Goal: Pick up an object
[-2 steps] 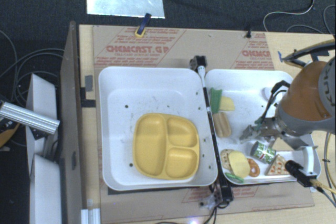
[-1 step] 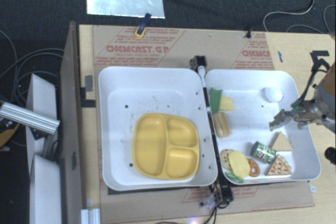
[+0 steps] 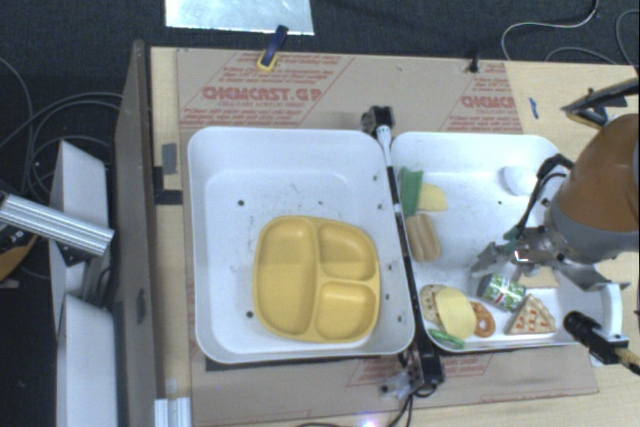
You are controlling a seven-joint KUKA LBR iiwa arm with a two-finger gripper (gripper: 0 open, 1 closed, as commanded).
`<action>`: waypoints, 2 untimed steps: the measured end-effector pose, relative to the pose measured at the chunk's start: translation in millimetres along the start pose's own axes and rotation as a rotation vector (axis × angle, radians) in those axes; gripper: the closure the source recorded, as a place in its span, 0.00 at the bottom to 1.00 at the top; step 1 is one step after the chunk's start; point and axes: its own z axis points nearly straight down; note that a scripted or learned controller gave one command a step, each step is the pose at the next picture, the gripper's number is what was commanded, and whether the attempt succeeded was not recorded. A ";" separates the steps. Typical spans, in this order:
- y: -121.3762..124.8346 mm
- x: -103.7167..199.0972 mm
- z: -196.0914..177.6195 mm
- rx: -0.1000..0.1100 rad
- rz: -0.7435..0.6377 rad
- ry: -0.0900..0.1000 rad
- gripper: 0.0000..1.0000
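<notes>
The gripper (image 3: 512, 267) hangs with fingers spread, gripping nothing, just above a small green can (image 3: 501, 292) in the right bin (image 3: 470, 155). The can looks light, stiff and slippery (best pinched across its round middle).

A small green-and-white can (image 3: 502, 292) lies tilted in the right bin (image 3: 470, 155), near its front edge, beside a pizza slice (image 3: 532, 317)
</notes>
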 end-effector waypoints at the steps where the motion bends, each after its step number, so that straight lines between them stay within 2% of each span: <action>1: 2.6 16.2 -107.7 -0.016 -0.006 -0.005 0.00; 2: -1.5 -1.3 23.3 0.004 0.002 -0.001 0.00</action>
